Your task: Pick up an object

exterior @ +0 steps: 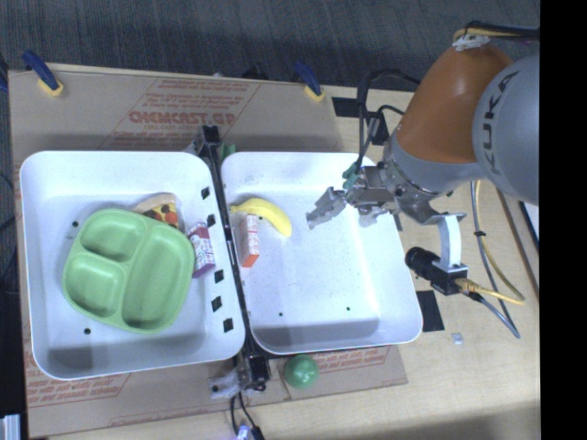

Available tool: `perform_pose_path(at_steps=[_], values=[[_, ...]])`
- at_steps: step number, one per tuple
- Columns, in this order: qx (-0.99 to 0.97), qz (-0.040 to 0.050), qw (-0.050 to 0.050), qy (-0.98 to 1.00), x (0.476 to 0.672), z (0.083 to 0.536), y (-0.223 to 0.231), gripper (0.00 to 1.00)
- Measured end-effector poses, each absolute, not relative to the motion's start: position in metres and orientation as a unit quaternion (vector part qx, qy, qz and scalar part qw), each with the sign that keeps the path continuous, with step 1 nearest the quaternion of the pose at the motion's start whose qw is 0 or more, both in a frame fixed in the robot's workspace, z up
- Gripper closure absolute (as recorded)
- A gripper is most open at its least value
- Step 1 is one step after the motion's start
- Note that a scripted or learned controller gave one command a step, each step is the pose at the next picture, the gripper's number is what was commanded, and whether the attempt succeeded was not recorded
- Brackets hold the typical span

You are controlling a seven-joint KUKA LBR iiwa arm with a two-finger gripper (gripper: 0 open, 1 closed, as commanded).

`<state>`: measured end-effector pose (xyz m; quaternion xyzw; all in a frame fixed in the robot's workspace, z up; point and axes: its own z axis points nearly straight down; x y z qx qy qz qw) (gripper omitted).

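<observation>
You have the arm [477, 108] reaching in from the right, its gripper [326, 211] hanging over the right-hand bin [367, 324] near that bin's upper right. The fingers look slightly parted with nothing between them, though they are small and blurred, so treat that as a likely reading.

The green tray [128, 269] fills much of the left bin [46, 337]. It is wide, shallow and smooth, and a two-finger pinch could slip off its rim, so it is probably the worst target. A snack packet [163, 211] peeks from under its upper edge and a small wrapper [202, 248] lies at its right side; both are crowded, and a descent there could strike the tray or the wall between the bins.

The nearest candidates are in the right bin: the banana [266, 214] just left of the gripper, and the small box [249, 239] touching or nearly touching its lower end, close against the dividing wall. The banana is curved and may roll or squirt out if you close off its middle. Going for the box risks a finger landing on the wall or catching the banana too.

A green ball [300, 370] sits outside the bins on the cardboard at the front; ignore it.
</observation>
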<state>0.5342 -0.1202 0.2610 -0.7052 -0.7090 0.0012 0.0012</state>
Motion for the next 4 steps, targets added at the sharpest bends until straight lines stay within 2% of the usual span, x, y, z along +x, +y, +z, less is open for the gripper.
perform_pose_path(at_steps=[1,2,3,4], values=[[-0.705,0.0016,0.002,-0.71,0.491,0.142,-0.12,0.0],[-0.705,0.0003,0.0,-0.709,0.584,0.139,-0.147,0.0],[-0.704,0.0012,0.002,-0.71,0.543,0.113,-0.105,0.0],[-0.703,0.0021,0.001,-0.711,0.543,0.124,-0.106,1.0]])
